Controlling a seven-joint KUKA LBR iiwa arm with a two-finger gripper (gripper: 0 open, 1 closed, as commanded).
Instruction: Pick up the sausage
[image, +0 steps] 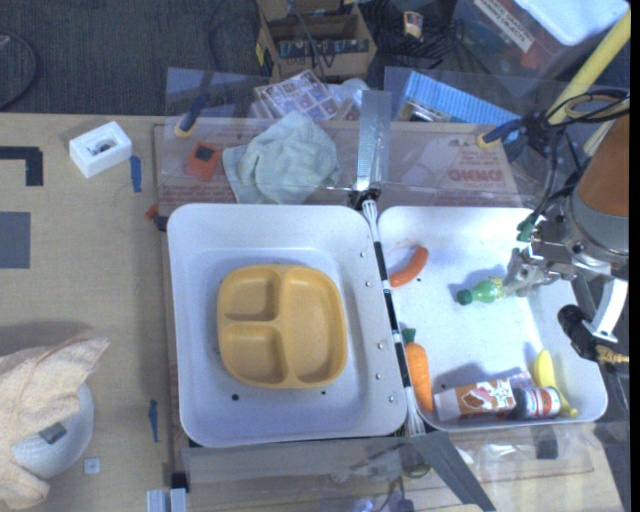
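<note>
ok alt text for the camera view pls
The sausage lies in the right bin by its left wall, the gripper apart from it near a green toy. The left bin holds a yellow plate.

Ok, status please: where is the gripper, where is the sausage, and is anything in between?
Gripper at right bin's right side, beside small green bottle. Orange-red curved sausage lies untouched by left wall. Bare floor between.

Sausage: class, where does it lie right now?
The sausage lies in the right bin, near its upper left corner, close to the divider, above the carrot and left of the green bottle.
</note>
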